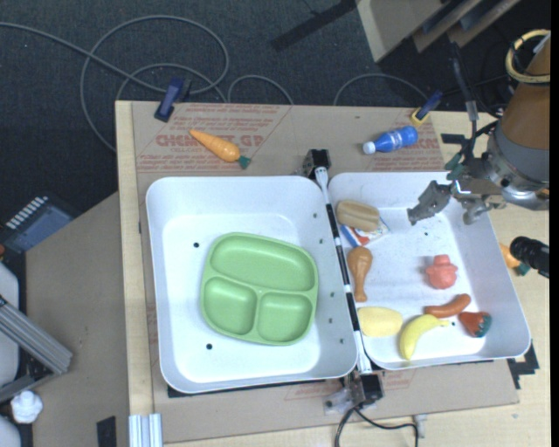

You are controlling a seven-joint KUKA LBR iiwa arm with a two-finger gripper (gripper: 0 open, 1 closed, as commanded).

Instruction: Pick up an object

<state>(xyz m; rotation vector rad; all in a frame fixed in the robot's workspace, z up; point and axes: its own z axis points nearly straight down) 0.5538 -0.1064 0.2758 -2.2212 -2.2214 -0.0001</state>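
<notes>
Hand (437,202) hovered over right bin's (502,288) far edge, open/closed indeterminate; bread roll (358,215) lay just to its left.

Dark carpeted floor (70,122) is seen around a cardboard-topped bench (279,127); looping grey cables (131,52) are laid beyond the bench's far edge. A beige box (410,26) is seen top right.

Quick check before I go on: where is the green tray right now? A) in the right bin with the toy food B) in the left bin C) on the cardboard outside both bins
B: the green tray lies flat in the left bin, while the toy food sits in the right bin.
</notes>
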